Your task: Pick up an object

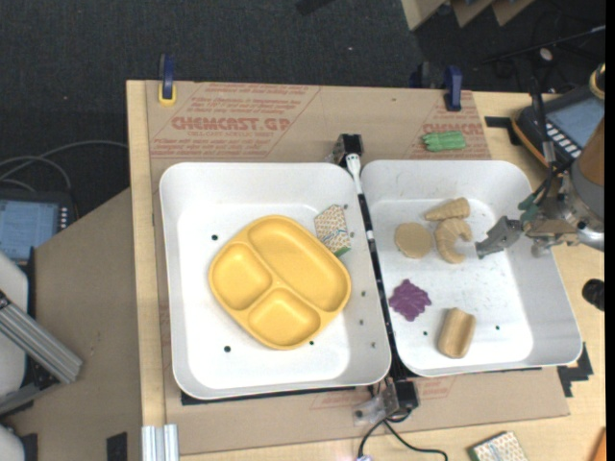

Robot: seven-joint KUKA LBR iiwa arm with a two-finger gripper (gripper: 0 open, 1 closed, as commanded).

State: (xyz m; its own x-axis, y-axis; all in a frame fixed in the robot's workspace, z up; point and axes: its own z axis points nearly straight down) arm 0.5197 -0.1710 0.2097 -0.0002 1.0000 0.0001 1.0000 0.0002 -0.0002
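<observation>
Tan foam pieces (437,230) cluster far in the right white bin (548,349); end effector (500,235) beside them, finger spread indiscernible; cardboard-covered worktop (240,113).

The right bin (538,344) holds a loose group of small pieces. A round tan disc (414,240) lies flat near its middle, with a tan, bread-like cluster (450,227) just to its right, toward the far wall. Nearer the front, a purple, ragged-edged piece (409,299) lies flat close to the left wall, and a tan cylinder (455,332) lies on its side beside it. In the left bin (183,257), a yellow three-compartment plate (279,280) sits tilted, and a small patterned packet (332,227) touches its far right edge.
</observation>
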